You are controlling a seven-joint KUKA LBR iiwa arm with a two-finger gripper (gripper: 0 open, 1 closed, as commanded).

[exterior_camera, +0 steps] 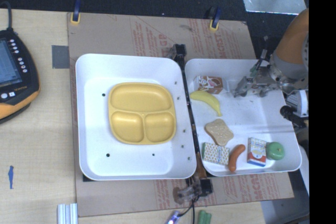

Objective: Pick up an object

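The right bin (262, 118) holds a yellow banana (206, 102), a small brown and white packet (209, 83), a bread slice (219, 131), a checkered cracker pack (216, 153), a sausage (236, 158), a small juice carton (256, 151) and a green apple (275, 151). My gripper (249, 92) hangs over the bin's far right part, to the right of the packet and the banana. Its fingers stand open with nothing between them. The grey arm with its orange band (292, 42) enters from the right.
The left bin (86, 113) holds a yellow divided plate (142, 113). A teach pendant (13, 78) lies on the bench at far left. Clamps (213, 18) pin the cardboard sheet under both bins at the back.
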